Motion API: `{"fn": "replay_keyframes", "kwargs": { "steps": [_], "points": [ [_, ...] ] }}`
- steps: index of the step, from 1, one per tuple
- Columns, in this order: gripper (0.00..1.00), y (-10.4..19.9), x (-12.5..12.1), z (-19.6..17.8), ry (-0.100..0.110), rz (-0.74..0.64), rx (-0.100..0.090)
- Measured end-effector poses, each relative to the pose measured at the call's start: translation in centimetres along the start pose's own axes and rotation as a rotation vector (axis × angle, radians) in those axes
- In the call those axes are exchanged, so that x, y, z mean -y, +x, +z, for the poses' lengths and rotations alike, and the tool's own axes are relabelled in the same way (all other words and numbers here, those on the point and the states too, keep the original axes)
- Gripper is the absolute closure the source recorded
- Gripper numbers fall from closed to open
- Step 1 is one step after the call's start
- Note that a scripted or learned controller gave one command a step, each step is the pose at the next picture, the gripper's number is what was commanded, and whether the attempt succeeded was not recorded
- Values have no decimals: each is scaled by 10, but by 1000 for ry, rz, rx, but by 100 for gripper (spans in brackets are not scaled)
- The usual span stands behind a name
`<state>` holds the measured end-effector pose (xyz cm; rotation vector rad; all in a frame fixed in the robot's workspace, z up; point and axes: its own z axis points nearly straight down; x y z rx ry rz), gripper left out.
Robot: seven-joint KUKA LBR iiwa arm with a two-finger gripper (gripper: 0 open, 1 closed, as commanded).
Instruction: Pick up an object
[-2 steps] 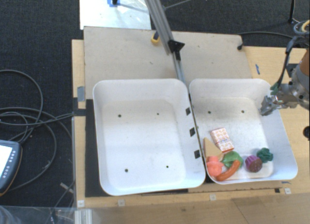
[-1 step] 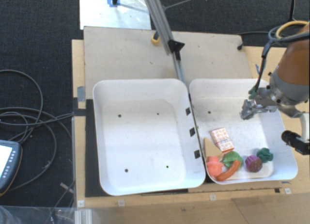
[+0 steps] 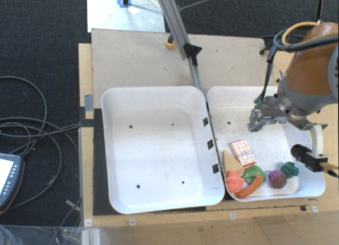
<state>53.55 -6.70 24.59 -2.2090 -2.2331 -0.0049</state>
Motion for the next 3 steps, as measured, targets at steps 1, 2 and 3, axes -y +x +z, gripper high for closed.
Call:
{"fn": "replay_keyframes", "kwargs": {
  "steps": [1,2,3],
  "points": [
    [100,55,14,8,2,0,0],
    [100,102,19,17,1,0,0],
    [100,151,22,8,0,0,0]
  ]
}}
